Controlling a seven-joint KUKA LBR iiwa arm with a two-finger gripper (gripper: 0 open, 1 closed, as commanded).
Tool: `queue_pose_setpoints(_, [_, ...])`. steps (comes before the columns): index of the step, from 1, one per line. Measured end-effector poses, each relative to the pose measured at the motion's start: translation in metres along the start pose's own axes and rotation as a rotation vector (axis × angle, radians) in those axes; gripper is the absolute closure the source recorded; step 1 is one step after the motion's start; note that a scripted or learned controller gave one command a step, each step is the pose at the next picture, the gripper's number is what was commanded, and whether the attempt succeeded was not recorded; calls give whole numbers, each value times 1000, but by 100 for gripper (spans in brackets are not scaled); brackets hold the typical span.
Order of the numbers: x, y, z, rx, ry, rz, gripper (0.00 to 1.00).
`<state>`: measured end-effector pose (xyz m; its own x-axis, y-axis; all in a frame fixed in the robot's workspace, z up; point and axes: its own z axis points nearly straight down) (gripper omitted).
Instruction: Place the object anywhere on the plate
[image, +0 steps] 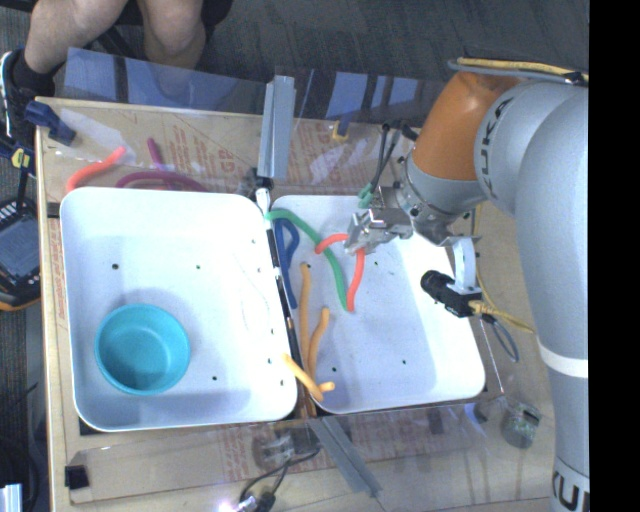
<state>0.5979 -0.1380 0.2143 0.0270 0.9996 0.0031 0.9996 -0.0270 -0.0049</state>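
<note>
A grey arm (530, 200) reaches over the right bin (440, 350), its gripper (365, 232) above the bin's upper left area; whether its fingers are apart cannot be told. The blue plate (142, 348) sits in the left bin (160, 250), well apart from the right bin. Green (335, 262), orange (355, 268), blue (286, 242) and yellow (317, 340) strips lie along the right bin's left side.

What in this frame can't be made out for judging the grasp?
- Gripper: finger state too small and blurred among the cords, camera view.
- Orange-red cord and green cord: upper ends hidden behind the gripper, so a hold can't be confirmed.
- Blue plate: fully visible in the left bin.
</note>
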Motion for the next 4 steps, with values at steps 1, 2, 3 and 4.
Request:
queue_pose_setpoints(1, [78,-59,19,2,-4,-48,100])
queue_pose_setpoints(2, [136,-49,24,-2,-4,-183,100])
queue_pose_setpoints(3, [228,-59,1,-3,-4,-379,100])
queue_pose_setpoints(4, [278,-99,78,1,-5,-431,100])
